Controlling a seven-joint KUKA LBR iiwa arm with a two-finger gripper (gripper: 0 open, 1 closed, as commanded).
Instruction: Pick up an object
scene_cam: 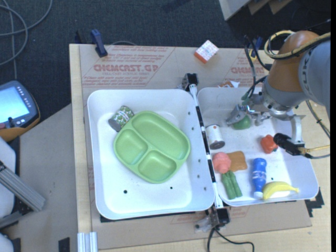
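Camera view, right bin (pixel 310 178): claw (pixel 247 114) low at twelve o'clock, touching green object (pixel 242 123). Grip state impossible to tell. Pickup judged unfinished; lift remaining, nothing visibly raised.

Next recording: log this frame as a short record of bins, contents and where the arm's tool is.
left bin: light green divided plastic plate; small grey-green crumpled packet at its upper left edge
right bin: white cylinder, pink ball, brown flat piece, green sticks, blue bottle, yellow banana, orange-red lump
tool: low over a green round object; grasp unclear
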